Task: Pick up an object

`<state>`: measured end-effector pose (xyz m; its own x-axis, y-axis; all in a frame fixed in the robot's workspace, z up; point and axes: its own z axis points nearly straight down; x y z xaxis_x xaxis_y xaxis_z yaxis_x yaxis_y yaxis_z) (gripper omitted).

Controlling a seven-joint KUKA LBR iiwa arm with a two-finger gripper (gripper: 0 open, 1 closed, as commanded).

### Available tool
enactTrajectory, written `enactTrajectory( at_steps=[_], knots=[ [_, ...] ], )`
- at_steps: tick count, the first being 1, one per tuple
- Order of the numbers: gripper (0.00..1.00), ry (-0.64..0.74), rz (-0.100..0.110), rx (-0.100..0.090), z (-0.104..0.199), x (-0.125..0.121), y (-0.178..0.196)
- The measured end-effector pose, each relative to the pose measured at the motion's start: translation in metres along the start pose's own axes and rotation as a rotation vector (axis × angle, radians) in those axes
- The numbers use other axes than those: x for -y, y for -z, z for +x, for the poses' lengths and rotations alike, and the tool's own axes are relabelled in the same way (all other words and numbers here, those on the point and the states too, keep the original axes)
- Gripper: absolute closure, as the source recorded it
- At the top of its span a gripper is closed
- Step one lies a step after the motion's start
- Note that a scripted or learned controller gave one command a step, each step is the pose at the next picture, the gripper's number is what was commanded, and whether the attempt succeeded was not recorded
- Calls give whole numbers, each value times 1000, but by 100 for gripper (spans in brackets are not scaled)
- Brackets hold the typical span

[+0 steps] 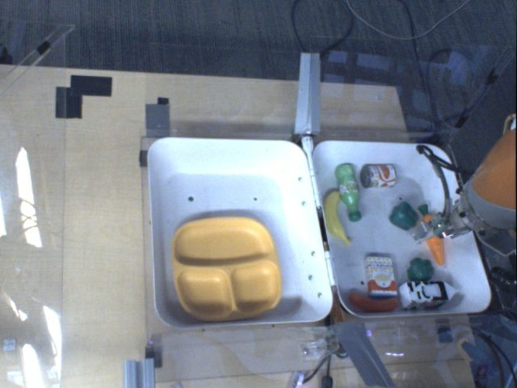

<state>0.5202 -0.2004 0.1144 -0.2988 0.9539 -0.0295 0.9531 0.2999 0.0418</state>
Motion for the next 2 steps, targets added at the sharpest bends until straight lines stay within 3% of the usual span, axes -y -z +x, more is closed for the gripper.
enactTrajectory(
  at_steps=[1,2],
  knots=[
    [0,0,0,-1,1,-1,1],
    [0,80,16,-17,-21,-58,-19]
  ],
)
